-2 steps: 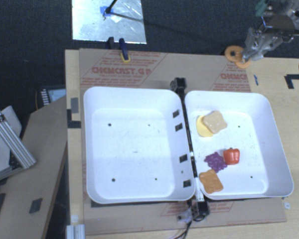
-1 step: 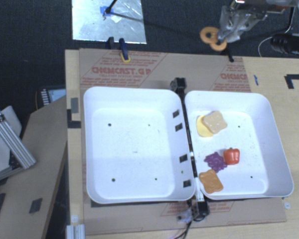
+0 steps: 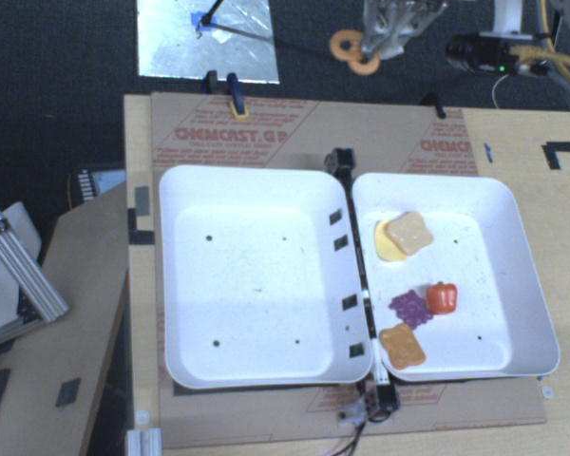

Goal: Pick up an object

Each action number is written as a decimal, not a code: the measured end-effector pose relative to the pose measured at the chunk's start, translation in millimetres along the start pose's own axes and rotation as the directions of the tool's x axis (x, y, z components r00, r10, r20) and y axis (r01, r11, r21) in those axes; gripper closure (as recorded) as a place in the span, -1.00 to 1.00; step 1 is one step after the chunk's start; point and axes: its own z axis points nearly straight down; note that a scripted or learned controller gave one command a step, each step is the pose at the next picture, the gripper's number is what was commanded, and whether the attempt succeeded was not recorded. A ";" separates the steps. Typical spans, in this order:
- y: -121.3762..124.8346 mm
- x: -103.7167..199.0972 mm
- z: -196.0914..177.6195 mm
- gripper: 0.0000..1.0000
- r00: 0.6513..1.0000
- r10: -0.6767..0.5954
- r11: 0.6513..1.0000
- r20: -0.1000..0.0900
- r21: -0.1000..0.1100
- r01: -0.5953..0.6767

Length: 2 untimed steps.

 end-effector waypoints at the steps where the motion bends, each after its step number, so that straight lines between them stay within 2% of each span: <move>1: 17.5 77.6 57.4 1.00 1.000 -0.003 1.000 -0.001 0.008 0.003; 2: 17.6 130.4 -13.7 1.00 1.000 -0.001 1.000 -0.004 -0.004 0.001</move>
